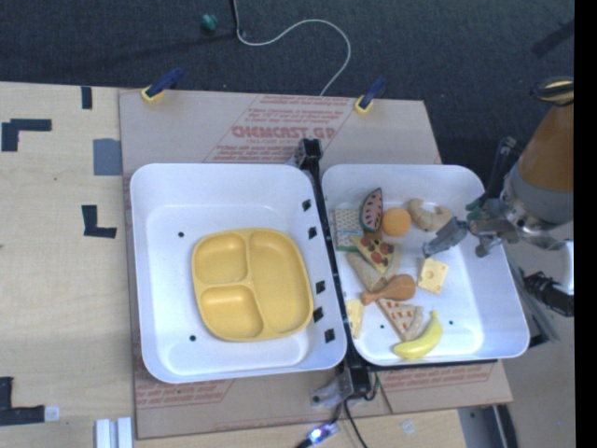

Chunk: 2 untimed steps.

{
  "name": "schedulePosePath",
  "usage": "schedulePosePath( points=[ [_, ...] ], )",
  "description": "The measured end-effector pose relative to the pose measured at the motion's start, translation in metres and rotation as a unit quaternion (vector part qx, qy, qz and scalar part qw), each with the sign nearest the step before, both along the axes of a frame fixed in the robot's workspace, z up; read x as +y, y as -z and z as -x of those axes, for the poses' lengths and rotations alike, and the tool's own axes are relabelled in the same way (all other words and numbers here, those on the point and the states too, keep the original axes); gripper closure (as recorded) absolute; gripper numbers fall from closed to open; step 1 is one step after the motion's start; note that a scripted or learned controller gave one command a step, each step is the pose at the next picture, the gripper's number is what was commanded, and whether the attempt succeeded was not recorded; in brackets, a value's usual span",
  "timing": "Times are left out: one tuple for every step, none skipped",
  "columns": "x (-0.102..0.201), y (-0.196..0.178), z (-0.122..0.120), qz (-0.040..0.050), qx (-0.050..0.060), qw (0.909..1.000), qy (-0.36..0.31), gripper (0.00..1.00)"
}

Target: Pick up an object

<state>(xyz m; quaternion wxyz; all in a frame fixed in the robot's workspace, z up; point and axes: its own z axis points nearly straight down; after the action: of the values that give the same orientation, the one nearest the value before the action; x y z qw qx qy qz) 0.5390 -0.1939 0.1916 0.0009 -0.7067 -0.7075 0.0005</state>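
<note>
- The left bin (149, 250) holds a yellow divided plate (250, 283), lying flat.
- The right bin (499, 320) holds toy food: a watermelon slice (372, 209), an orange (396, 222), a drumstick (392, 290), a cheese cube (432, 275), and a banana (419, 340) at the near edge.
- The pincer (446, 239) hangs over the right bin's right half, just above the cheese cube, with nothing between its fingers; I cannot tell how far they are parted.
- The arm (546, 171) reaches in from the right.
</note>
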Motion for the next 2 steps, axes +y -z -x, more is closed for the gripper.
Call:
schedulePosePath(
  points=[
    [0.008, 0.053, -0.006, 0.0, 0.002, 1.0, 0.0, 0.0],
    [0.007, 0.102, -0.006, 0.0018, -0.001, 1.0, 0.0, 0.0]
  ],
)
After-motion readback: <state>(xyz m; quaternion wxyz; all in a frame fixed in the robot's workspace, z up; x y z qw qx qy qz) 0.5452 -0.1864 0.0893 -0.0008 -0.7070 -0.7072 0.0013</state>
